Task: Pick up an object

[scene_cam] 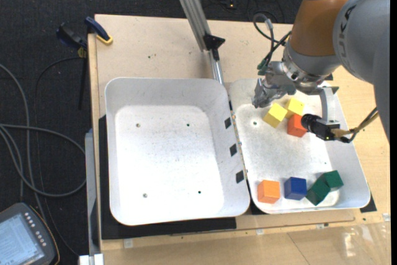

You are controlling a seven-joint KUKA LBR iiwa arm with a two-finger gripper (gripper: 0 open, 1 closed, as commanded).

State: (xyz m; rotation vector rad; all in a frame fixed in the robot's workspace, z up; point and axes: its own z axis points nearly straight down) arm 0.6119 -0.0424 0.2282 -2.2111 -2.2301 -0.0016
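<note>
Blocks of smooth coloured plastic dot the right-hand shallow white bin [347, 161]; we see the fingers [265, 98] hanging just beside a yellow cube [276, 115], their spread unclear to us.

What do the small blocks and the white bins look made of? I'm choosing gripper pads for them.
Blue block and orange block: solid flat colour with a matte look and crisp edges, probably painted wood or foam; which one is unclear. Right bin and left bin: smooth white with rounded moulded corners, likely plastic.
</note>
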